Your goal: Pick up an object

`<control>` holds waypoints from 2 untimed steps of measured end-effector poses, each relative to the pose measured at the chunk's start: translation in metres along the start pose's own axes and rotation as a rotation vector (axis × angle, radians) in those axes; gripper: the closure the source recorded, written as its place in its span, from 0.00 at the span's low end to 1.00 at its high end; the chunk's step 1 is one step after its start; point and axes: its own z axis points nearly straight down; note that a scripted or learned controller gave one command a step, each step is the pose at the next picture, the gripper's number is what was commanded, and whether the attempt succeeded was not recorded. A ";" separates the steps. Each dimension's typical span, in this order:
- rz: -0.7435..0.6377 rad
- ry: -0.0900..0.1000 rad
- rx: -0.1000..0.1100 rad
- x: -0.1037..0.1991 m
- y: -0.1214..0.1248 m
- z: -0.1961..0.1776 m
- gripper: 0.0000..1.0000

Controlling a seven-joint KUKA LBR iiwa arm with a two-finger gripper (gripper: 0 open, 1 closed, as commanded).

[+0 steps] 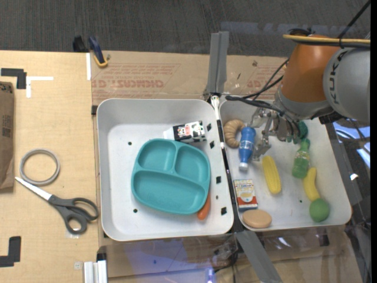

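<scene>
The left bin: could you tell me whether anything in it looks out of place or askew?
Yes. An orange carrot-like piece lies wedged under the lower right edge of the teal divided plate, mostly hidden. The plate sits turned at an angle in the left bin, and a small cow-print carton lies on its side at the plate's upper rim.

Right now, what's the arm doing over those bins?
The grey KUKA arm with its orange band reaches in over the right white bin. Its two-finger gripper hangs low at the back of that bin, beside the blue plastic bottle and above the yellow toy corn cob. I can't see anything between its fingers, so nothing looks picked up yet. The left white bin holds a teal divided plate and a small black-and-white carton.
</scene>
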 end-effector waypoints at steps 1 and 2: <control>0.183 0.003 0.000 0.071 -0.001 0.001 0.00; 0.184 -0.006 0.006 0.068 -0.005 -0.010 1.00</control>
